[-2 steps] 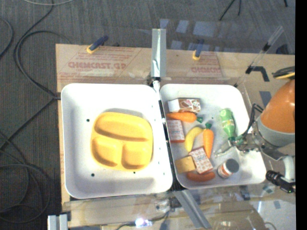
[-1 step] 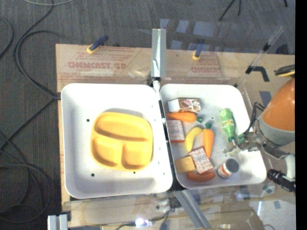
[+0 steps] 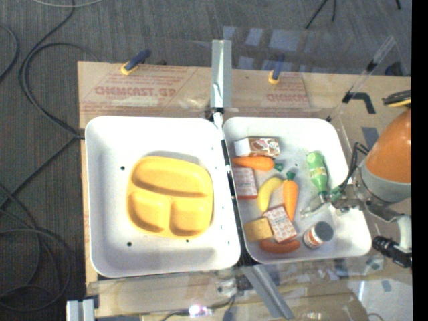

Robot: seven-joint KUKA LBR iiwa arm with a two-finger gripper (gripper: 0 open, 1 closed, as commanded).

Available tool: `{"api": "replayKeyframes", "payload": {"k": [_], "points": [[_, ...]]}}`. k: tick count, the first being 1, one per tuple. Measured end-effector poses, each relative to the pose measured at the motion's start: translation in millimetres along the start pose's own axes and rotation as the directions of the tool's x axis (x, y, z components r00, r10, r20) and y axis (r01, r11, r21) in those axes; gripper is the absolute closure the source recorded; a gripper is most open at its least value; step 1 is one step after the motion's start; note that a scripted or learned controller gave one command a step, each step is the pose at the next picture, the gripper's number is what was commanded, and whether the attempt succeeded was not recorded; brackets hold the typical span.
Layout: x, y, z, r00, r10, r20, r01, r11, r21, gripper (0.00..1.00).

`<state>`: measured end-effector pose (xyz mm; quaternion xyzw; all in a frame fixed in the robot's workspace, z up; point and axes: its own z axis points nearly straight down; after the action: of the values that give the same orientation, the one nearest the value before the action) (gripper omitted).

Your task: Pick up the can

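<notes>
Lying on its side, the can (image 3: 317, 235) is seen in the near right corner of the right bin (image 3: 348, 246), just beside a red sausage (image 3: 279, 247) and a small packet (image 3: 281, 223). A green bottle (image 3: 317, 171), a banana (image 3: 269, 192) and two carrots (image 3: 289, 199) lie further in. The gripper (image 3: 329, 198) is placed at the bin's right edge near the bottle; whether it is spread or pressed together cannot be told. A yellow tray (image 3: 171, 194) is held in the left bin (image 3: 107, 246).

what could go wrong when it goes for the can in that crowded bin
The can lies tipped in the right bin's near corner, so it may roll off the fingers. A packet and a red item crowd its left side and could get grabbed or shoved instead. The bin wall may block the gripper.
</notes>
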<state>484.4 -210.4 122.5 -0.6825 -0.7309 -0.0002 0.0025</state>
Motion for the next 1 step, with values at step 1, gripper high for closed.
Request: {"api": "replayKeyframes", "payload": {"k": [1], "points": [[-5.8,7.9,27.5,1.000,-0.017,-0.007,0.017,1.000,-0.011,0.00]]}}
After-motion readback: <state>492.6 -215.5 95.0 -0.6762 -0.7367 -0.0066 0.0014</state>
